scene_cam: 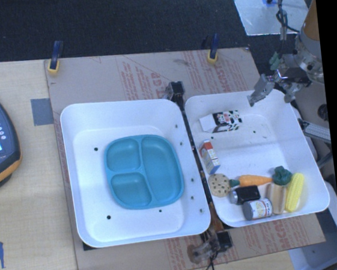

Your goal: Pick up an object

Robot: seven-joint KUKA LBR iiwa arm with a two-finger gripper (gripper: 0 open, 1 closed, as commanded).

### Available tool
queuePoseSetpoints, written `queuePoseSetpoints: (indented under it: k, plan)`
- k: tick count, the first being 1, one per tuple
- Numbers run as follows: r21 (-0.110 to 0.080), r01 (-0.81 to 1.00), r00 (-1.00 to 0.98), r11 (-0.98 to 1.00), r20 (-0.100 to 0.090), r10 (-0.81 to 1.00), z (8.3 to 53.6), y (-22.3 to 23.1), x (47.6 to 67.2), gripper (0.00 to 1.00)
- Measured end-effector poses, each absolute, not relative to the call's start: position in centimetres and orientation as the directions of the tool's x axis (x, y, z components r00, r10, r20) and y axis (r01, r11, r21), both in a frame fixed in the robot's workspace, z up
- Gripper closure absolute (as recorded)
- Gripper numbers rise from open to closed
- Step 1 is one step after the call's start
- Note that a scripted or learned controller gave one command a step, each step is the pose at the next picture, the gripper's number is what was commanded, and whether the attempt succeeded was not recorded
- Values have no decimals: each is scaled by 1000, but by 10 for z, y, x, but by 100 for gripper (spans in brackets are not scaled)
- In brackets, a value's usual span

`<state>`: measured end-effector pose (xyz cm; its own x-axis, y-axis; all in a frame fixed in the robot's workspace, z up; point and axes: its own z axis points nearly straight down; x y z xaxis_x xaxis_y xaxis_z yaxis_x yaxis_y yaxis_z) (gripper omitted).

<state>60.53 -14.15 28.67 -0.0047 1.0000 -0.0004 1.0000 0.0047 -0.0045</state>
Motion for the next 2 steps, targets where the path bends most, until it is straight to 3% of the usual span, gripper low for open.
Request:
queuePoseSetpoints:
  k: [1,2]
  plan:
    - [-7,1000,-5,5,-1,1000,169,-125,578,0]
    - [6,1000,-5,5,-2,1000,104,-120,652,0]
